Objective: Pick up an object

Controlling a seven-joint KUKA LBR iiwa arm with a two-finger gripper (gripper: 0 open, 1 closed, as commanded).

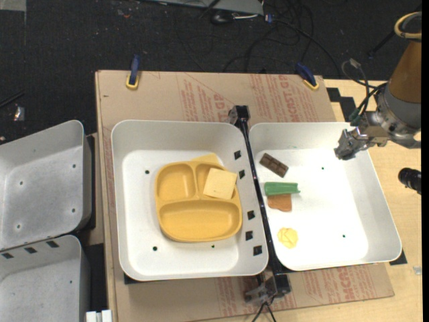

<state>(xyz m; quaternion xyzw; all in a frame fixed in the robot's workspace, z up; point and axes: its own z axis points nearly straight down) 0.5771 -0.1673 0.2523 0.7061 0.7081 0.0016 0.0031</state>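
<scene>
Progress: we judge the pick not yet made; nothing sits between the fingers, and every candidate lies loose on a bin floor.
Tool (pixel 346 147): we see it low over the upper right part of the right bin (pixel 375 200), apart from all objects; whether it is spread or pressed together we cannot tell.
Brown block (pixel 273 164): in the right bin, left of the tool, nearest of the objects to it.
Green piece (pixel 281 188): just below the brown block, near the bin's left wall.
Orange-brown piece (pixel 281 204): touching or just under the green piece; we cannot tell which.
Yellow object (pixel 287 237): further below the green piece, alone.
Left bin (pixel 127 180): holds a yellow divided tray (pixel 198 210) with a pale yellow block (pixel 220 183) resting on its upper right compartment.
Remaining: we judge that reach, descent, closing and lift are all left.
Obstacles: the divider between bins crowds the green piece; the desk (pixel 201 89) beyond carries clamps.
</scene>
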